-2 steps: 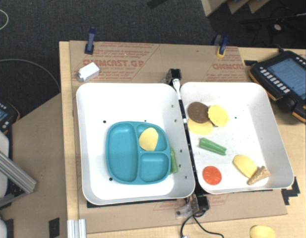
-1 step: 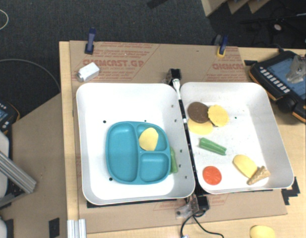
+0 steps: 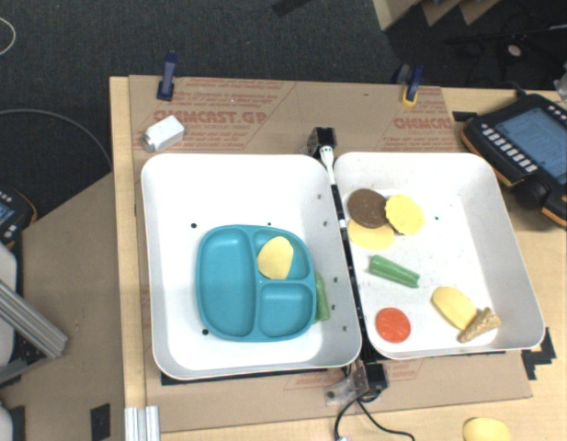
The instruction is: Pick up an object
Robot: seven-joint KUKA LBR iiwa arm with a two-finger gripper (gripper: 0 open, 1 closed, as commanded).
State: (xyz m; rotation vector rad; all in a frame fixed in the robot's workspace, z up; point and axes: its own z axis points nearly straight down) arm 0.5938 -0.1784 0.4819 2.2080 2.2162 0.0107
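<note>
You've got a brown bench top (image 3: 265,108) carrying two white bins: left bin (image 3: 164,246) and right bin (image 3: 485,191) touching along the middle. Small white block (image 3: 164,133) sits just behind the left bin's far-left corner.

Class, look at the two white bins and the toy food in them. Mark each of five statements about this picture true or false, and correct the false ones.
1. The blue tray lies in the left bin. True.
2. A yellow piece lies on the tray. True.
3. The red disc lies in the left bin. False: it lies in the right bin, near its front edge.
4. The brown disc lies apart from every other item. False: it touches the yellow discs beside it.
5. The green stick lies in the right bin. True.
</note>
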